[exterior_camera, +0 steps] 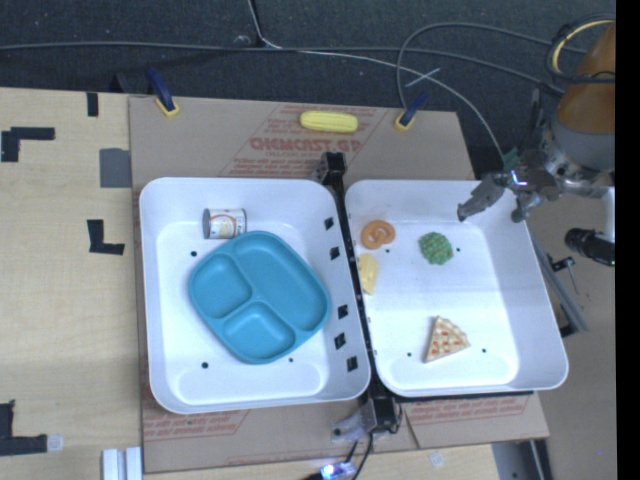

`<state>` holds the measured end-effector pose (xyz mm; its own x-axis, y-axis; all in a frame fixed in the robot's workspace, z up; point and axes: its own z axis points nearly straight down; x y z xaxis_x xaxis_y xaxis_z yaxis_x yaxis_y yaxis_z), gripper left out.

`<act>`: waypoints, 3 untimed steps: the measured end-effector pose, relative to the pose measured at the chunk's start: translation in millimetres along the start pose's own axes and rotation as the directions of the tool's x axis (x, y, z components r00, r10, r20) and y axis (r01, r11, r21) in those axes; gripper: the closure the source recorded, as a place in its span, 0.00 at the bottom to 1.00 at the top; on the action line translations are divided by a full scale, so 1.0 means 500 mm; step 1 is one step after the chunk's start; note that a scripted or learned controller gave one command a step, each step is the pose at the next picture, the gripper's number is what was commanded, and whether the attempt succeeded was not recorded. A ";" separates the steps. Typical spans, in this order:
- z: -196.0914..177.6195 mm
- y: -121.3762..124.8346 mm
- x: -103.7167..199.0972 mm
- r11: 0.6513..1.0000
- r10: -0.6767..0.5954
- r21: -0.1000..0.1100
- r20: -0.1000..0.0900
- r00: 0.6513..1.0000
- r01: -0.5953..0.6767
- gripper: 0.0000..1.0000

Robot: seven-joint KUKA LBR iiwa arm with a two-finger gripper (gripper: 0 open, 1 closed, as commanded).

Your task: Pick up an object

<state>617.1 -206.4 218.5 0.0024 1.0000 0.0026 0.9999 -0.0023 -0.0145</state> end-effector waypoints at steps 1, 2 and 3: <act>-0.017 0.006 0.001 1.000 -0.004 -0.013 0.003 1.000 0.004 0.00; 0.076 -0.001 -0.011 1.000 -0.003 -0.009 0.003 1.000 0.003 0.00; 0.202 0.005 0.002 1.000 -0.005 -0.008 0.002 1.000 0.005 0.00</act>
<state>618.0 -205.1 117.3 -0.0028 1.0000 0.0006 1.0000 0.0028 -0.0061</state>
